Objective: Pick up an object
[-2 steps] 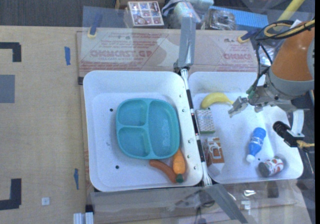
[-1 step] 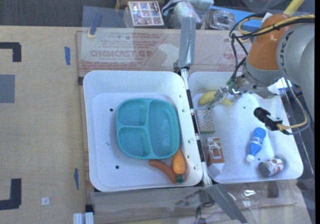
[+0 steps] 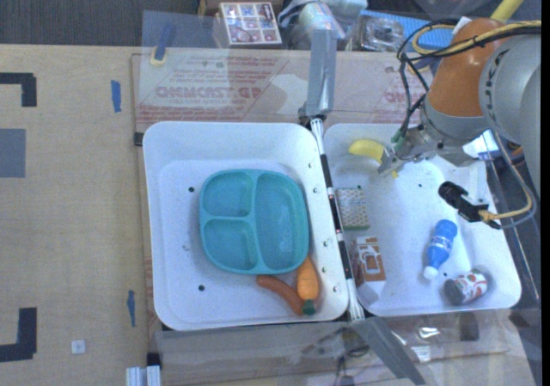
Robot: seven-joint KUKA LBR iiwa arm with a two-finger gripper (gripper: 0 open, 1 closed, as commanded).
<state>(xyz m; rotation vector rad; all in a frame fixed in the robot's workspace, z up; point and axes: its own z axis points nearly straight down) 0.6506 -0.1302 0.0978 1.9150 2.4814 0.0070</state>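
the bench (image 3: 69,204) is pale wood with black corner marks and short strips of blue tape on its left part. two shallow white bins sit on it side by side, their inner rims touching: the left bin (image 3: 172,152) and the right bin (image 3: 507,277). behind the bins a clear sheet (image 3: 258,88) with faded red lettering lies flat on the bench, its near edge tucked under or against the bins' far rims; which one is hard to tell. a small white square (image 3: 78,346) lies near the bench's front left corner.
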